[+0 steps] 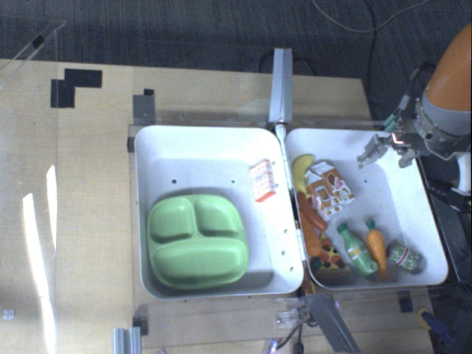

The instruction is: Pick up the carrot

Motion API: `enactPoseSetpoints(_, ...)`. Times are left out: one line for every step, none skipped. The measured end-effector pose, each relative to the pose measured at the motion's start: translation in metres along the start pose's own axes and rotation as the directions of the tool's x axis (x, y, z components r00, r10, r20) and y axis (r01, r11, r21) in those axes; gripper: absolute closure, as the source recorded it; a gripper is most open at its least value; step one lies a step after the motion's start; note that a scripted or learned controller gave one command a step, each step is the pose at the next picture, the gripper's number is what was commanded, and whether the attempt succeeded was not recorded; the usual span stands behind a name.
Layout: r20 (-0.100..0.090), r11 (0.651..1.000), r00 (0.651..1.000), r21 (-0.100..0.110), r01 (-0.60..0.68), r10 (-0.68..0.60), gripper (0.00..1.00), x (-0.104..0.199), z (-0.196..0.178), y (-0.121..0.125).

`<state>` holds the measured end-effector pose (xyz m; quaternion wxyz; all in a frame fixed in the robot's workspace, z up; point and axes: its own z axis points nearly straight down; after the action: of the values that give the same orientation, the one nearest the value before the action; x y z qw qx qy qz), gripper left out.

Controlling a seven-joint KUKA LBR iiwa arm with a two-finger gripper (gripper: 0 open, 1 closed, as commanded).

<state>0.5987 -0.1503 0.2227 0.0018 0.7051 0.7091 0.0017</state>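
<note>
The hand (387, 148) hangs over the upper right corner of the right bin (402, 198), its two fingers spread apart with nothing between them. The grey arm with its orange band (451, 83) reaches in from the right edge.

Two white bins sit side by side on the tabletop (74, 220). The right bin holds one carrot (377, 251), lying near the bin's lower wall, well apart from the hand. Just left of the carrot lies one green bottle (355, 251), almost touching it; just right of it lies one small green can (403, 256). Further up sit one small printed carton (328, 189) and one yellow banana (301, 167), and along the left wall lie some orange-red pieces (311, 223), too jumbled to count.

The left bin (214, 153) holds one green divided tray (198, 240) and one small red-and-white packet (262, 181).

A black cable (369, 21) loops over the dark floor beyond the tabletop.
</note>
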Motion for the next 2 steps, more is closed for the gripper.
enactPoseSetpoints(0.0,0.999,0.999,0.002,0.036,-0.036,0.0,-0.033,0.06,-0.089)
enactPoseSetpoints(0.005,0.947,0.947,-0.008,0.322,-0.322,0.0,-0.002,0.133,-0.108)
